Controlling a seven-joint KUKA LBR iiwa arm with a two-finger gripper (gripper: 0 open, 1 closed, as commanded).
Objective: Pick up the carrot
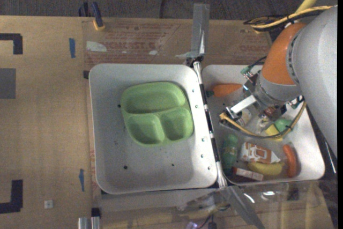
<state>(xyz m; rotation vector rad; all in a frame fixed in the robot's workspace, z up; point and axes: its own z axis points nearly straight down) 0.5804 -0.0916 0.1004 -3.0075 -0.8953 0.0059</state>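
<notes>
The carrot [227,89] is an orange tapered shape lying on its side in the far left corner of the right bin [313,154]. My gripper [266,117] hangs low over the middle of that bin, to the right of the carrot and a little nearer the camera. The wrist and its orange band hide most of it. Nothing can be seen between it and the carrot.
In the right bin's near half lie a green item [230,146], a white and orange carton [256,154], a banana [266,169], an orange-red item [290,161] and a yellow-green piece [278,127]. The left bin [107,158] holds a green divided plate [156,112].
</notes>
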